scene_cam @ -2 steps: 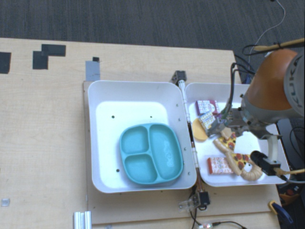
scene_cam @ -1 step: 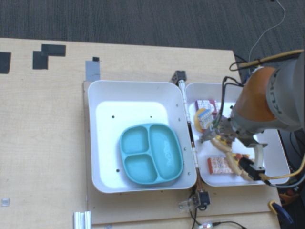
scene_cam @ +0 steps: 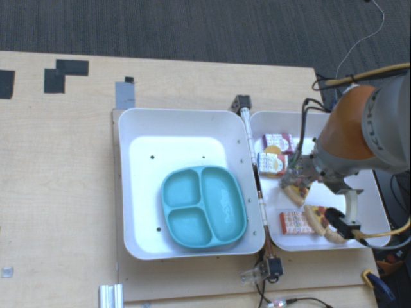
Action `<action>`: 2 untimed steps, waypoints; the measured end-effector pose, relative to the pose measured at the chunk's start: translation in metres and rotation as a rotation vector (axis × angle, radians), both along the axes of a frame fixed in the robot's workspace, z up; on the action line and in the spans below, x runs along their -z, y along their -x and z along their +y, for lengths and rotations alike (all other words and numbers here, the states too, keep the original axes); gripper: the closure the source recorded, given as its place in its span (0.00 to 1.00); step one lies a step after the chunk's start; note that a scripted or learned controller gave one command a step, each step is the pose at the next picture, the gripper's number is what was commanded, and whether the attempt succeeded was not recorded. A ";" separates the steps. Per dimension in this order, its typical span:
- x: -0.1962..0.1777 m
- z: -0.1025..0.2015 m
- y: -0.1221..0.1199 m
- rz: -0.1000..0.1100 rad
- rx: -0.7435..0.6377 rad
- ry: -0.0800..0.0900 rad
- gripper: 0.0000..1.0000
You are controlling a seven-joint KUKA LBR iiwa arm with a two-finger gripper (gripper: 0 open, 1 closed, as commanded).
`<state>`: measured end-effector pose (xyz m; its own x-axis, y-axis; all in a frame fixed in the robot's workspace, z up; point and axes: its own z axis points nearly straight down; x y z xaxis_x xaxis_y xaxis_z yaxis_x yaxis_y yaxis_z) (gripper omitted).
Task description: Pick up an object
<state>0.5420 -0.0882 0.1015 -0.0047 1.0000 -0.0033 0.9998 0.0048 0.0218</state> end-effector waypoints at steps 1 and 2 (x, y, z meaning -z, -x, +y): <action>-0.083 -0.004 0.054 0.018 0.004 -0.003 1.00; -0.082 -0.004 0.055 0.019 0.003 -0.004 0.00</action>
